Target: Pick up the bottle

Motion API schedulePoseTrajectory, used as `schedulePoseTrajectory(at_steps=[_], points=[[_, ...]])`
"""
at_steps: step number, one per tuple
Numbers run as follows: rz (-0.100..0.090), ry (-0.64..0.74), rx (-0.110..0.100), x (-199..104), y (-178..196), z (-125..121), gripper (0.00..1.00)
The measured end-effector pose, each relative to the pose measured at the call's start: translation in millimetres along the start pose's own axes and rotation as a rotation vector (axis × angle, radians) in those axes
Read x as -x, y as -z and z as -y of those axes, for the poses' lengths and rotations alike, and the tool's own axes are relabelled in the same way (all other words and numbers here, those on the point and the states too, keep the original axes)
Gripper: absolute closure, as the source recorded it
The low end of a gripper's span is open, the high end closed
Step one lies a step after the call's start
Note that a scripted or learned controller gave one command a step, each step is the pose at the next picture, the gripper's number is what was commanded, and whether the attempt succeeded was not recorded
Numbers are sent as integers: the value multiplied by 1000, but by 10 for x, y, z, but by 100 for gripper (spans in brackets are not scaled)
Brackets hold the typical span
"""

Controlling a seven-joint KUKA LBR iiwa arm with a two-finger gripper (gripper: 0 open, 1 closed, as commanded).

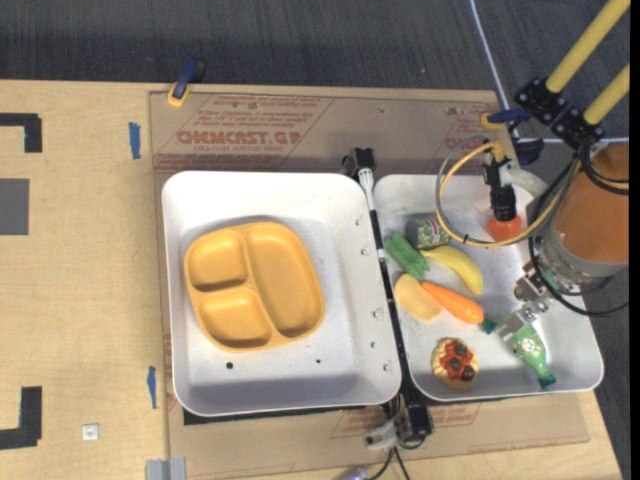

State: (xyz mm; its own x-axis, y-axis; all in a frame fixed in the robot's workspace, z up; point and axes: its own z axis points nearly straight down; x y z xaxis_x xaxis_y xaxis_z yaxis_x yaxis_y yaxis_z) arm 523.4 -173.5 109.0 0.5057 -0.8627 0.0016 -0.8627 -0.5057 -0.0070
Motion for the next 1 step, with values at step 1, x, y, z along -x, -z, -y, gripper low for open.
schedulePoseTrajectory(at_steps=[1], points=[[3,-1,4,8,-10,-11,0]])
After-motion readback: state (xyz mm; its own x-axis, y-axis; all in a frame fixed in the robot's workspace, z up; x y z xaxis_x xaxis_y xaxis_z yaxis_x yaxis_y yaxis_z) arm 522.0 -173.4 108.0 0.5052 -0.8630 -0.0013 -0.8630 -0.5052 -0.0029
